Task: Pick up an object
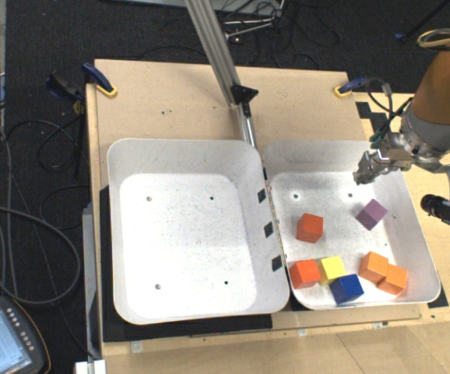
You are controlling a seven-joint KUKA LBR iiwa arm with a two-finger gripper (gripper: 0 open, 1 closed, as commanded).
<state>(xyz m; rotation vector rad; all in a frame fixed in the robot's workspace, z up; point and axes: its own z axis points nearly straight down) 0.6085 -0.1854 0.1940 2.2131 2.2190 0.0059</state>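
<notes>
The arm hangs in from the right, and its gripper (367,170) sits over the far right part of the right bin (412,232), nothing showing between its fingers; whether those fingers are spread or pressed together I cannot tell from this slanted view, the tip is too small and dark. Nearest candidate is the purple block (371,214), lying on the bin floor just nearward of the gripper and standing apart from its neighbours, which makes it the cleanest pick in my judgement. The red block (310,227) sits alone nearer the bin's middle, another fair choice. Along the near edge it gets crowded: an orange-red block (306,273), a yellow block (333,267) and a blue block (347,288) are packed touching or nearly so, and two orange blocks (384,272) huddle in the near right corner against the wall. To do this step well, I'd say: go for the lone purple one, centre over it before dropping, turn the wrist so the fingers line up with two flat opposite faces since it lies rotated, come straight down, and close only once the fingers straddle it. The risk is nudging it aside or clipping the bin's right wall. The left bin (131,209) is not in play.
</notes>
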